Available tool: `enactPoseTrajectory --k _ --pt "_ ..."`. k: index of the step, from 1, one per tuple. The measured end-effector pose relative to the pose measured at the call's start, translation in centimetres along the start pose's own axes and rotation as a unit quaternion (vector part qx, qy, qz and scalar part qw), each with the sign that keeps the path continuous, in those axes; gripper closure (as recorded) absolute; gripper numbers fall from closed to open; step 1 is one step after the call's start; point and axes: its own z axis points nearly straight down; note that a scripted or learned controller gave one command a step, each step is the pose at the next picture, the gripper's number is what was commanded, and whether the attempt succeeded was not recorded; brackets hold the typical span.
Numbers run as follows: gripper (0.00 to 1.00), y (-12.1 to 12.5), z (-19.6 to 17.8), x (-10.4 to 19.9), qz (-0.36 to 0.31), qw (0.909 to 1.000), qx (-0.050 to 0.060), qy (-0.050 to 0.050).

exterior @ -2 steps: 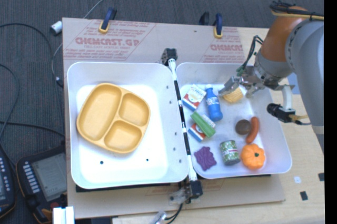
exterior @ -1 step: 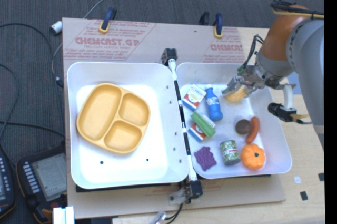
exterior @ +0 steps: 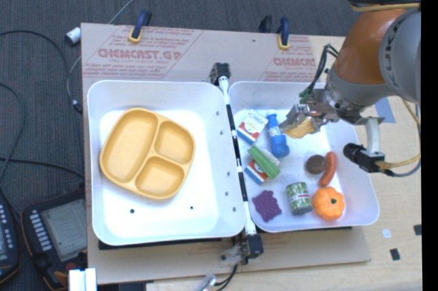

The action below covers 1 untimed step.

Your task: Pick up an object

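You see two white bins side by side on the surface (exterior: 137, 50). The left bin (exterior: 205, 146) has a yellow tray (exterior: 147, 153) in it. The tray has three parts.

The right bin (exterior: 363, 194) has lots of small things in it. Near the top left of that bin is a small white and red packet (exterior: 251, 125). Just beside it is a blue bottle (exterior: 277, 139). Below the bottle is a green thing (exterior: 265, 161), and it touches a red, white and blue packet (exterior: 254, 173). Lower down is a purple bunch of grapes (exterior: 266, 205). Next to the grapes stands a little green can (exterior: 298, 198). Right beside the can is an orange pumpkin (exterior: 328, 204). Above the pumpkin is a brown round thing (exterior: 315, 163), and a red sausage (exterior: 329, 168) lies tilted just beside it.

The arm (exterior: 373, 64) comes in from the right side of the view. The gripper (exterior: 301, 124) is over the top part of the right bin, near the blue bottle. A tan thing (exterior: 299, 129) sits right at the tip of the gripper. You cannot tell if the gripper is pinching it or just next to it. You cannot tell if the gripper is spread or pressed together.
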Motion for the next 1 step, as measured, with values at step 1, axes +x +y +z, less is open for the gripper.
enactPoseTrajectory --k 1 --pt "1.00 -3.80 -2.56 4.50 0.000 1.0000 0.001 0.000"
